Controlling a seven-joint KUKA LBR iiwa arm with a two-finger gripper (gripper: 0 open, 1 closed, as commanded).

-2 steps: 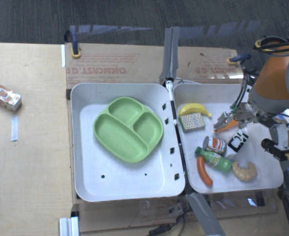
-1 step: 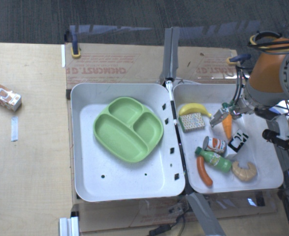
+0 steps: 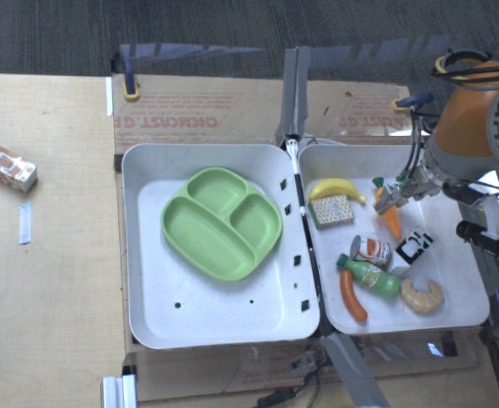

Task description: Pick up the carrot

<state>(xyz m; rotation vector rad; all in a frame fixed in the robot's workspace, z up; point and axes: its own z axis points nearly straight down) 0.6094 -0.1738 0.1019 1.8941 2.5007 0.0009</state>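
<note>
The carrot is small and orange with a green top. It lies in the right bin, in the upper middle part. My gripper is directly over the carrot's upper end, low in the bin and touching or nearly touching it. The arm, with its orange band, comes in from the right above the bin's far right corner. Most of the carrot's orange body shows just below the gripper.
Around the carrot in the right bin are a banana, a yellow sponge block, a small can, a black-and-white piece, a green bottle, a sausage and a croissant. The left bin holds a green divided plate.
</note>
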